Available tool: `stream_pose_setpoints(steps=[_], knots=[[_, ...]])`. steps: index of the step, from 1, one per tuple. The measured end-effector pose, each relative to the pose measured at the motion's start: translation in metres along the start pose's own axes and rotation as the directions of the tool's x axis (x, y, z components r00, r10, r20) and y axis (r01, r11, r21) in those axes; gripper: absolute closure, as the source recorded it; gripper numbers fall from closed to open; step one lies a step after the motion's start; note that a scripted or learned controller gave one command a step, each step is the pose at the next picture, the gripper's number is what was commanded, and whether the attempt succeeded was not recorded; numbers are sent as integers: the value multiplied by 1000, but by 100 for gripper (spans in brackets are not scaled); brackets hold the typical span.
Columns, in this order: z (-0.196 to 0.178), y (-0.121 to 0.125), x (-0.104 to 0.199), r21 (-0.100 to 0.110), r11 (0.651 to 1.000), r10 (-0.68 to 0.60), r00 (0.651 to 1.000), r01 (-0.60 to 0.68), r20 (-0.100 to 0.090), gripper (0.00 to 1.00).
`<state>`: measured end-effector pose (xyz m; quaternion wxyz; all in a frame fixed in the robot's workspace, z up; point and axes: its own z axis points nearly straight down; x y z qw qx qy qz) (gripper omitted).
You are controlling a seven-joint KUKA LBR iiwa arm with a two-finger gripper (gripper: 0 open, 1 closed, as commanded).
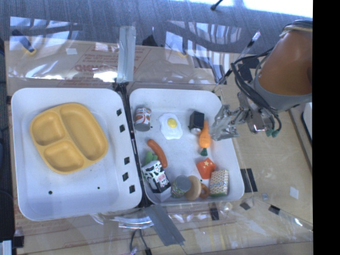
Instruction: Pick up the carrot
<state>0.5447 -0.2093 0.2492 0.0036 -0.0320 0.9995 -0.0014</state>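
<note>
We see the carrot (204, 137) lying toward the right side of the right bin (175, 95), just beside a black block (196, 120) and above a red carton (206, 168). The gripper (219, 129) hangs close at the carrot's right; we cannot tell how its fingers stand. We judge this the approach step: next it must centre over the carrot, descend and close.
</note>
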Motion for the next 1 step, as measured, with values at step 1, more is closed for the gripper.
stream_pose_setpoints(steps=[1], knots=[[21, 75, -36, -2, 996, 92, 996, -92, -9, 100]])
